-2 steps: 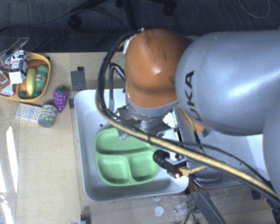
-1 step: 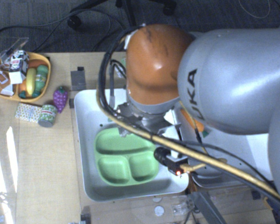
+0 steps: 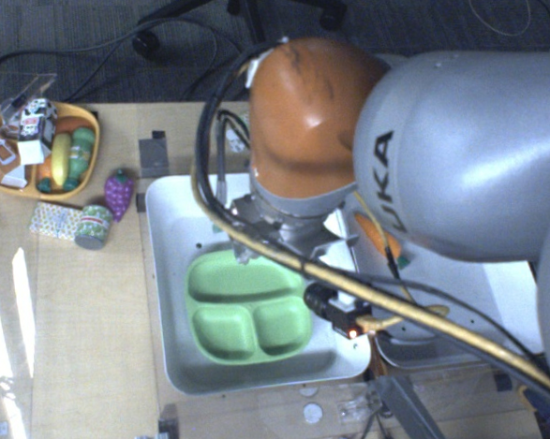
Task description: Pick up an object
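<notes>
- While the arm [image 3: 420, 147] is leaning in from the right over the bins, the likeliest thing to pick, a green divided tray [image 3: 248, 305], is lying flat on the floor of the left bin [image 3: 172, 296], hollows facing up, its far edge running under the wrist.
- Sitting low and broad like that, the tray is probably offering only its rim or inner ridges to a two-finger grip, so I judge a clean lift to be awkward.
- An orange piece [image 3: 381, 237] is showing just under the arm near the divide between the bins; what it is, I cannot tell.
- The gripper is being hidden beneath the orange band [image 3: 309, 99] and wrist, so I cannot tell how its jaws are standing, nor whether anything is between them.
- Cables [image 3: 404, 313] are trailing from the wrist across the right bin [image 3: 515, 291], presumably slack so the arm can swing freely.
- Off to the left on the bench, a yellow bowl [image 3: 90, 152] is holding toy foods, and purple toy grapes [image 3: 118, 192], a small can [image 3: 93, 226] and a patterned packet [image 3: 54, 220] are lying beside it, well apart from the bins and likely out of play.
</notes>
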Tool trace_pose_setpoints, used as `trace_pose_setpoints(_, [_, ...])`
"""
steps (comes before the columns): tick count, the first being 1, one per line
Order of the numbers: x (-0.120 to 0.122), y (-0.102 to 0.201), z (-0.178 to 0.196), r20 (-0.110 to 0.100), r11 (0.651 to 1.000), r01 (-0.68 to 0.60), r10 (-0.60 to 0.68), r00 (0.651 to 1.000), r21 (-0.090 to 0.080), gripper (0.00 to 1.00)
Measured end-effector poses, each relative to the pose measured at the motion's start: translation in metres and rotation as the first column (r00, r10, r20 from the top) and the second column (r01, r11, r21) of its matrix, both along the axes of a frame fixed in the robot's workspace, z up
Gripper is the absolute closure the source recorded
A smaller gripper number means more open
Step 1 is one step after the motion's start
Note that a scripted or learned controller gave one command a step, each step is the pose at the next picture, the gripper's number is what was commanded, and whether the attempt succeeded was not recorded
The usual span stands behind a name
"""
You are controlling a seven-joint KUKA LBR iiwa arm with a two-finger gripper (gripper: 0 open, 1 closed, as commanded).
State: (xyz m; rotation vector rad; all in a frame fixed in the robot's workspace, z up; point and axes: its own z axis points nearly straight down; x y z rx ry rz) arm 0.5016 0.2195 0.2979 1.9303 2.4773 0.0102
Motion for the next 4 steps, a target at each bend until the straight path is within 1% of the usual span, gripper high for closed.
trace_pose_setpoints(1, [-0.015,0.009,-0.024,-0.006,0.947,0.32,-0.32,0.947,-0.004,1.0])
trace_pose_setpoints(3, [-0.013,0.009,-0.004,-0.005,0.949,0.315,-0.315,0.949,-0.002,1.0])
trace_pose_setpoints(4, [-0.013,0.009,-0.004,-0.005,0.949,0.315,-0.315,0.949,-0.002,0.0])
